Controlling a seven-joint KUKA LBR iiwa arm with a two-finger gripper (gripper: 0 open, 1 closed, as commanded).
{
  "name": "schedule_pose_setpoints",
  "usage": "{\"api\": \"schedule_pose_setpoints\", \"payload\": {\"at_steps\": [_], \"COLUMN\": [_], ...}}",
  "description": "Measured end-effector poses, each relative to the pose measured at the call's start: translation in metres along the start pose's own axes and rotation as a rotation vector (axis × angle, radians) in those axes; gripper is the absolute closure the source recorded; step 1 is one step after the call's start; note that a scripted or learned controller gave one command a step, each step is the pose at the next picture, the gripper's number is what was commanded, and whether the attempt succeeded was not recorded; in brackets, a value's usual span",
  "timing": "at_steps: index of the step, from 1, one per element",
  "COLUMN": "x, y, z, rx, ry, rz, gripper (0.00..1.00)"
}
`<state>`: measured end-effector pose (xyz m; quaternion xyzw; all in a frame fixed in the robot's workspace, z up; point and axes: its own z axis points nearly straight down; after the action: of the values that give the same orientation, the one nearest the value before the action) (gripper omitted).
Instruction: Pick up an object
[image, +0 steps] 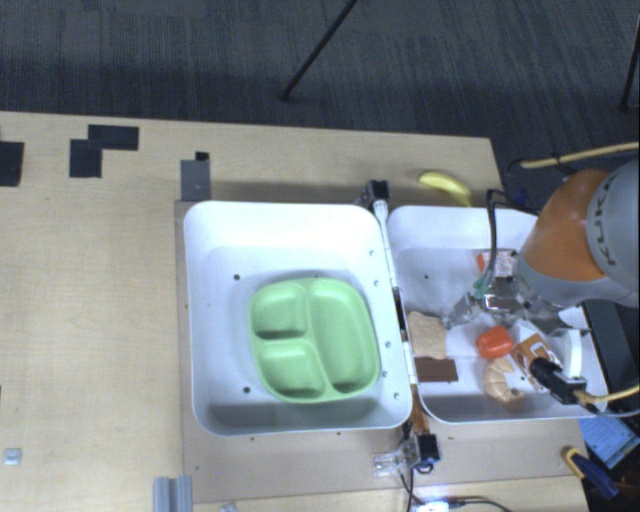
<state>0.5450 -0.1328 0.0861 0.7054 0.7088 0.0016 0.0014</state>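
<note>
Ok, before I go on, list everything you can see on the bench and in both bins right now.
Left bin: 1, white, left of the pair.
Right bin: 1, white, right of the pair.
Divided plate: 1, light green, three compartments, in the left bin.
Brown block: 1, dark brown, right bin, near the front left.
Tan piece: 1, beige, right bin, just behind the brown block.
Orange-red item: 1, right bin, below the tool.
Bread-like item: 1, tan, right bin front.
Banana: 1, yellow, on the bench behind the right bin.
Arm: 1, grey with orange band, over the right bin.
Tool: 1, low in the right bin.
</note>
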Motion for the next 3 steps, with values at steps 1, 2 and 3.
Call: {"api": "schedule_pose_setpoints", "payload": {"at_steps": [1,2,3], "x": [0.000,-0.069,-0.064], "y": [0.002,0.079,0.121], "z": [-0.012,-0.011,0.002], "rx": [-0.006,0.000,0.017], "ry": [-0.001,-0.002,0.003], "rz": [-0.002,0.000,0.000], "gripper": [1.00,1.00,1.00]}}
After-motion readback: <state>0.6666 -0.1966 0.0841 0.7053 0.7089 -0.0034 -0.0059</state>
